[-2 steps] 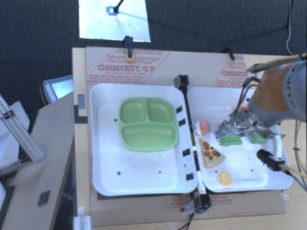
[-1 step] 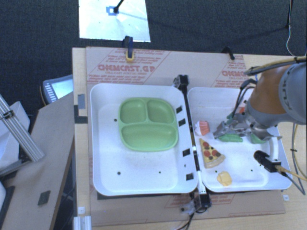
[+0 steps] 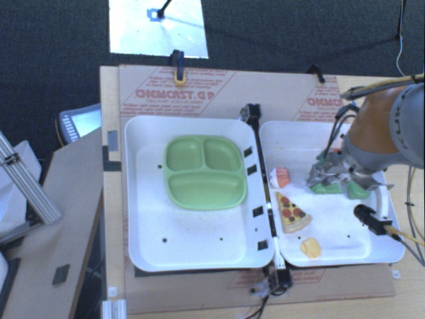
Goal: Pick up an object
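Observation:
In the right bin (image 3: 292, 135), my gripper (image 3: 323, 178) is low over its right half, reaching in from the right. A green object (image 3: 325, 189) lies directly under it, partly hidden by it. A second green piece (image 3: 358, 192) lies just to the right, under the wrist. A toy pizza slice (image 3: 291, 211) lies left of centre in this bin. An orange and white piece (image 3: 281, 176) sits near the bin's left wall, and a small yellow piece (image 3: 309, 247) rests near the front.
The left bin (image 3: 146, 238) holds a light green divided plate (image 3: 203, 172). A black divider with clips (image 3: 259, 178) runs between the bins. Black cabling and a connector (image 3: 372, 219) hang off the arm over the right bin's right side.

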You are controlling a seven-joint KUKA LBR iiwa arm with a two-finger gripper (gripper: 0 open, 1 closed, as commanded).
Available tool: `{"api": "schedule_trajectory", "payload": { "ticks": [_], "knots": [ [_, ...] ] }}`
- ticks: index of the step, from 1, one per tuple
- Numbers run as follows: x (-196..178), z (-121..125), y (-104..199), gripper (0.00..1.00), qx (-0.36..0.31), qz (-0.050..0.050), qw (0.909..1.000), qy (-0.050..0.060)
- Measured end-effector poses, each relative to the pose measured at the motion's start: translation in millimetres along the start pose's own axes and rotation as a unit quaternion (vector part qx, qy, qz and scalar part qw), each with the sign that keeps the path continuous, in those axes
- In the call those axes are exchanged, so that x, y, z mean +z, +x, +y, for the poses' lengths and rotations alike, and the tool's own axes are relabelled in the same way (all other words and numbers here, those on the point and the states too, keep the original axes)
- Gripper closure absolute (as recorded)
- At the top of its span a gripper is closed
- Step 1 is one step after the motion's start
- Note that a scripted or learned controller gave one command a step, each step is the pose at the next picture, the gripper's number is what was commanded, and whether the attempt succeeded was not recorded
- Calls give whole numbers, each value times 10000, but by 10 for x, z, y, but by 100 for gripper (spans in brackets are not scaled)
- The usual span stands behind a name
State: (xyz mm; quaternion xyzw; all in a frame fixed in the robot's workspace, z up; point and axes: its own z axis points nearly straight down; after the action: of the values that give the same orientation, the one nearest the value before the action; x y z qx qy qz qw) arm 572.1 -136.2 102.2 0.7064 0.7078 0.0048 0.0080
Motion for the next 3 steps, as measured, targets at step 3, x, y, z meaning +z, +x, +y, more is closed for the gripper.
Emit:
{"api": "schedule_trajectory", "payload": {
  "ticks": [3],
  "knots": [
    [-1707,38,95,100,-15,15,10000,56]
  ]
}}
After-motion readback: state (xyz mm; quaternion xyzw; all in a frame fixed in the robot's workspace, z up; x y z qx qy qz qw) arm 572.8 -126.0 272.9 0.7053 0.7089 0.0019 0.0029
